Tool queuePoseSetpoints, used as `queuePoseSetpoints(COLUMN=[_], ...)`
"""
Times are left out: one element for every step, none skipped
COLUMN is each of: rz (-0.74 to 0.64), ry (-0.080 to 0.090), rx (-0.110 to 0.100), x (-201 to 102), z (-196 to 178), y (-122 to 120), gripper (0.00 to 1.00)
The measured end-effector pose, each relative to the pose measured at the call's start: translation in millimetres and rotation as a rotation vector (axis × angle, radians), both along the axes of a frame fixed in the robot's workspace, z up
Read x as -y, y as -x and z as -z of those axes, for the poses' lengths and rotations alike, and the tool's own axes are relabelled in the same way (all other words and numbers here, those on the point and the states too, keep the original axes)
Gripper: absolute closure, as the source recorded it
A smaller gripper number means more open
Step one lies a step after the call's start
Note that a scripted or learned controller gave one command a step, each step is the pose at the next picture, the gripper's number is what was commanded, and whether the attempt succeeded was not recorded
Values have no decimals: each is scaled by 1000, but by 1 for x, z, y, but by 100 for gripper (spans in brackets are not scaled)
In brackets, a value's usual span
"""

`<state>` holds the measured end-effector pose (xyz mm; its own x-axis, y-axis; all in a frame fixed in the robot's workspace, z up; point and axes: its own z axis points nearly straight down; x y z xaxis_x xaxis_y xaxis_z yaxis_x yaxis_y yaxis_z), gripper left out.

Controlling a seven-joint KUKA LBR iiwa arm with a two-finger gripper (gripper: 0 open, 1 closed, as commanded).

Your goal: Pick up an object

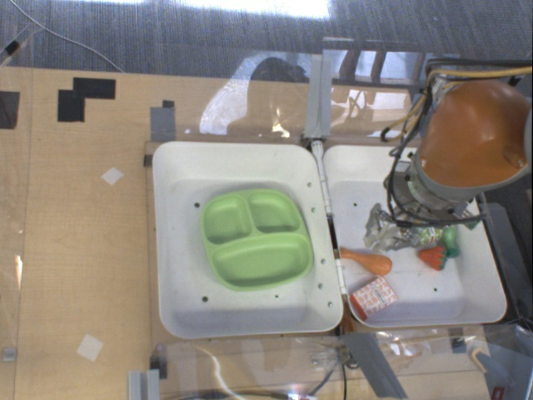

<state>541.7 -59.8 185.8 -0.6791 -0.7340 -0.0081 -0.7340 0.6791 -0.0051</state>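
Everything here is placed relative to the green divided plate (pixel 258 238), which lies in the middle of the left white bin (pixel 171 307).

Nearest the camera, to the right of the plate and slightly below it, a small red and white packet (pixel 374 295) sits at the front of the right white bin (pixel 491 302). Just above the packet, close beside the plate's right edge across the bin wall, lies an orange spoon-like piece (pixel 369 262). Further right of the plate is a small red and green toy (pixel 439 252), perhaps a strawberry or pepper.

Further back, the gripper (pixel 391 230) hangs low over the right bin, right of the plate, under the arm's orange band (pixel 475 136). Whether it is spread or closed cannot be told, and nothing can be seen held in it.

To pick well, the arm should probably centre over one separate item, such as the orange piece, come straight down, and close across its narrow part, clear of the bin wall.

Count: two bins, one plate, one packet, one orange piece, one red and green toy.
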Motion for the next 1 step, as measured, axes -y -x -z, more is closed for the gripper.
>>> queuePoseSetpoints(rz=[-20], ry=[5], rx=[30], x=[57], z=[65], y=[5], gripper=[100])
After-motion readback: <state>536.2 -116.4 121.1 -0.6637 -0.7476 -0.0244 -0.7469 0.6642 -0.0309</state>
